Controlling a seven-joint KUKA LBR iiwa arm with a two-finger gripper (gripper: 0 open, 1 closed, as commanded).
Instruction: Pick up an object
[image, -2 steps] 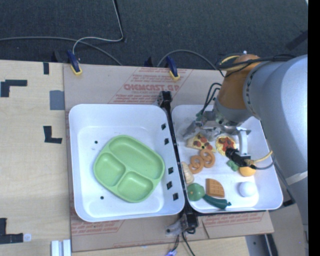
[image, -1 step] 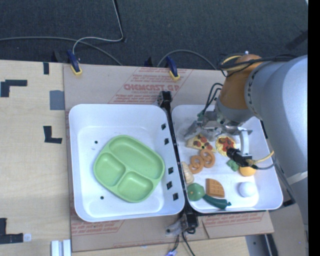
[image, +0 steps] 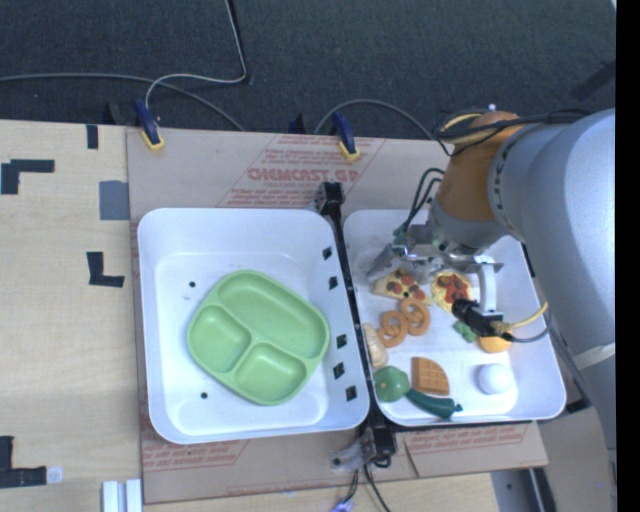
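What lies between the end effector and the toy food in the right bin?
Nothing visible. The end effector is low over the right bin, right beside the pizza slice, with the pretzel just below it. The green divided plate lies apart in the left bin.

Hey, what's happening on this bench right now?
A grey robot arm with an orange band reaches in over the right bin, which holds a heap of toy food: a pizza slice, a pretzel, a waffle piece, a white egg and more. Its gripper is low over the back of that pile, near the pizza slice. The left bin holds a green divided plate.
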